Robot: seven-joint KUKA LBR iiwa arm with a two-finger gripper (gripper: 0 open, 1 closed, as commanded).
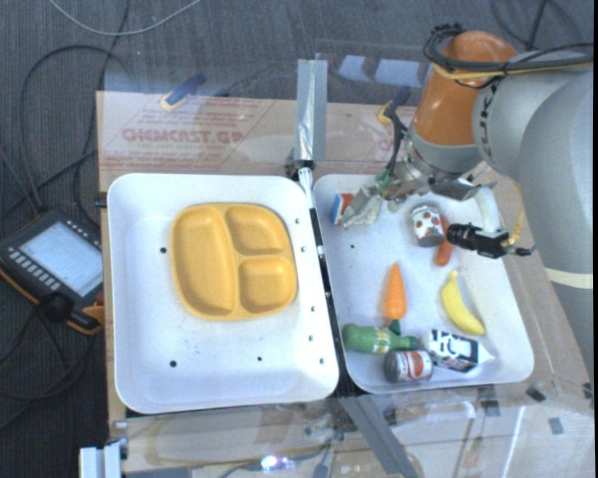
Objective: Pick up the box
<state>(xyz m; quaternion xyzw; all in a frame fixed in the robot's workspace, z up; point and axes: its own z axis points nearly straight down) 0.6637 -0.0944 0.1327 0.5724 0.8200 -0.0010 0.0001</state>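
The arm (548, 147) reaches in from the right, its broad grey body filling that side. The orange band (456, 88) sits above the wrist (441, 162), which points down and leftward. Below it, the gripper (371, 205) hangs low at the wrist's lower left, its metal fingers (364, 210) angled left.
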